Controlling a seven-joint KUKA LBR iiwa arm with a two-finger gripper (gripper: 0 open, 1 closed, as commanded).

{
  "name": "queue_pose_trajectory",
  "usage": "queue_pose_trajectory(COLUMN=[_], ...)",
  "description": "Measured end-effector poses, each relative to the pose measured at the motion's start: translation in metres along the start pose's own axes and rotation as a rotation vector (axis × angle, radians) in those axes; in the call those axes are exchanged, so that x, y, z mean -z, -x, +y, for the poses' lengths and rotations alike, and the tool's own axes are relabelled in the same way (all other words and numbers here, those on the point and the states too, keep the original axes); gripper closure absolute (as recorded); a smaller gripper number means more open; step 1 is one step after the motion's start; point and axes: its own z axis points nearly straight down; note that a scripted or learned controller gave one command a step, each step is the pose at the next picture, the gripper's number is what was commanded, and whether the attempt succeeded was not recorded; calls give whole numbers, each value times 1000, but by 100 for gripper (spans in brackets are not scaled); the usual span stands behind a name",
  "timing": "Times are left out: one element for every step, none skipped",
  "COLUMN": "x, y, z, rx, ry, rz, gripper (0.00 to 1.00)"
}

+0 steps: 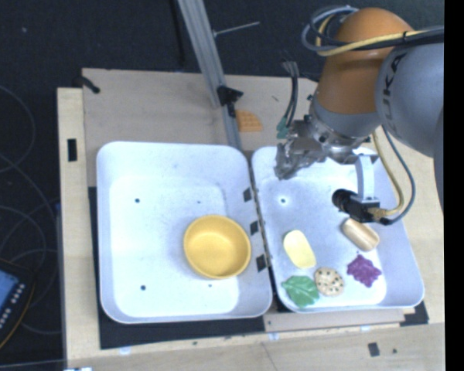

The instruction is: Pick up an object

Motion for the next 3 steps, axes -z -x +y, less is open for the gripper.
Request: queue_pose_trajectory(x=[5, -11, -10], y=[-53, -103, -100], z=[-10, -27, -26], rx=[2, 1, -5], ry=[1, -1, 1], rz=[2, 0, 1], gripper=[100, 100, 0])
